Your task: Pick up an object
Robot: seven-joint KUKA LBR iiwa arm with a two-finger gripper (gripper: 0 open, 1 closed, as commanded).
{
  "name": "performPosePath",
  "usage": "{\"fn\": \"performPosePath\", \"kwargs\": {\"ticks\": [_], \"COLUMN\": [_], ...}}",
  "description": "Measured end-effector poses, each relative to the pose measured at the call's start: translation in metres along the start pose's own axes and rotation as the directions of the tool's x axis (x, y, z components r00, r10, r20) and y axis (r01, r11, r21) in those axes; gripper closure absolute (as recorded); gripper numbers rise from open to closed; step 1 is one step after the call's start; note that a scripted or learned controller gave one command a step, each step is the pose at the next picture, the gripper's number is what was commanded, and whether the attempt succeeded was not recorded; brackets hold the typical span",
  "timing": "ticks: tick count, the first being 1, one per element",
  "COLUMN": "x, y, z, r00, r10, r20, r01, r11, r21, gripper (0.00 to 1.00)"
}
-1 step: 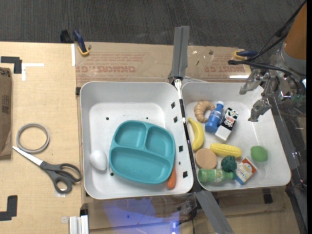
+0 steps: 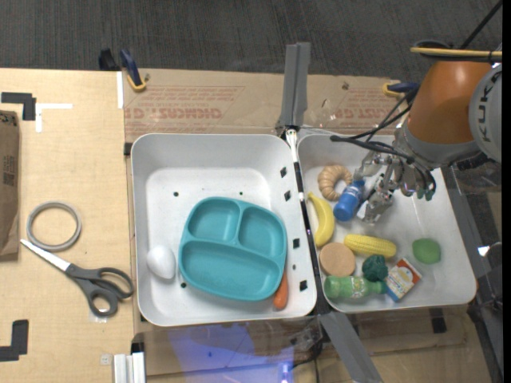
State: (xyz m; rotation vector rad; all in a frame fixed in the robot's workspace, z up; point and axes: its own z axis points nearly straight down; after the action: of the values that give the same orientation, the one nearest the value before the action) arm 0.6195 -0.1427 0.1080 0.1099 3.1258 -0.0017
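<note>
Where dark carpet (image 2: 239,14) ends, tan surface (image 2: 72,158) bears scissors (image 2: 84,278), tape roll (image 2: 53,224); tool (image 2: 382,194) over right bin (image 2: 459,238), its state perhaps indiscernible.

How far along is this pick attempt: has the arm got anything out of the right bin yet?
Done: the gripper is down inside the right bin, beside the blue bottle. In hand: nothing is visibly held; the view is too cluttered to tell how the tool stands. Left: the grasp and lift. The banana, corn and green ball lie on the bin floor.
</note>
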Motion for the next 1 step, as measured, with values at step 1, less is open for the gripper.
{"fn": "performPosePath", "kwargs": {"ticks": [1], "x": [-0.0042], "y": [0.0508], "z": [0.0148], "r00": [1.000], "r10": [0.026], "r20": [-0.010], "r01": [-0.026], "r11": [1.000], "r21": [0.000], "gripper": [0.00]}}
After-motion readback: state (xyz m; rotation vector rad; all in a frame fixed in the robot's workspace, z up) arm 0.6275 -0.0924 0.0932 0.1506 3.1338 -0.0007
